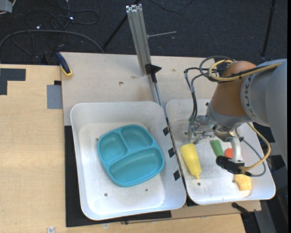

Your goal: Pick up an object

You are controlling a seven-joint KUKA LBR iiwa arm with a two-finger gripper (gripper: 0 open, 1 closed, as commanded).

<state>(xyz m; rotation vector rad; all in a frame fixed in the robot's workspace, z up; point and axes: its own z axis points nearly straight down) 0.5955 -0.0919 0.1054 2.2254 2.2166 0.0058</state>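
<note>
Toward the left side of the right bin [218, 194], just below my end effector [198, 131], lies the nearest thing to pick: a yellow squeeze bottle [191, 160], on its side with its narrow tip pointing toward the bin's near edge. It is plain yellow and smooth, rounded at the broad end. My end effector hangs low over the bin floor just above that broad end, and I cannot tell whether it is spread or pressed together, nor whether it touches the bottle. To the right of the bottle lies a green stick-shaped piece [217, 147], with a small orange-red piece [228, 153] just beside it; both are partly covered by my own hardware, so their full shapes are hard to make out. A pale yellow ridged lump [243, 182] sits near the bin's front right corner, well apart from the bottle. My arm [252, 91] hides much of the bin's back right part. The left bin [87, 178] holds a blue divided plate [131, 154], lying flat. Both bins rest on the counter [24, 154].
</note>
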